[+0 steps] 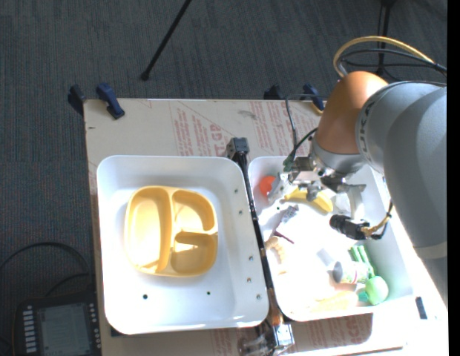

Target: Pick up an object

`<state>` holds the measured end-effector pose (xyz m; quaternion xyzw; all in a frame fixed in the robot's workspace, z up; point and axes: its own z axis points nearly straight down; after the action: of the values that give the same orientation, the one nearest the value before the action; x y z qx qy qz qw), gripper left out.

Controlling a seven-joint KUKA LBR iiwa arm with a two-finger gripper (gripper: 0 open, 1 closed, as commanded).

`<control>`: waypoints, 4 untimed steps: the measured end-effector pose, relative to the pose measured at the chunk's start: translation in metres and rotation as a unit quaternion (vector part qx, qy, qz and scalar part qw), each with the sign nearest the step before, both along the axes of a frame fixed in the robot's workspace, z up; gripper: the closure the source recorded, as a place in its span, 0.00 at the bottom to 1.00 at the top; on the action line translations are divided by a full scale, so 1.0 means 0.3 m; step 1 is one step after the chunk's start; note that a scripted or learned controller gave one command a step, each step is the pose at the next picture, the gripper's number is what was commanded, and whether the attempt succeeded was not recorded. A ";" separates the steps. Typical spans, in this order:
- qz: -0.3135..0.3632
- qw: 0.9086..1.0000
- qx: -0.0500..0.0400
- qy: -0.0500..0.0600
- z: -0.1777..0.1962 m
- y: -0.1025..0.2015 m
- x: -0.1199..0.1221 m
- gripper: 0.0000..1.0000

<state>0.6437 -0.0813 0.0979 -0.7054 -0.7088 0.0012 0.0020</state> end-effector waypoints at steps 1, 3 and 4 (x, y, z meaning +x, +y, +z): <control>-0.003 1.000 -0.001 -0.001 -0.034 -0.287 -0.099 0.00; -0.002 1.000 0.000 -0.001 -0.035 -0.007 -0.121 0.00; -0.003 1.000 0.000 -0.001 -0.035 -0.017 -0.239 0.00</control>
<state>0.5721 -0.0864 0.0874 -0.7073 -0.7069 0.0007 0.0016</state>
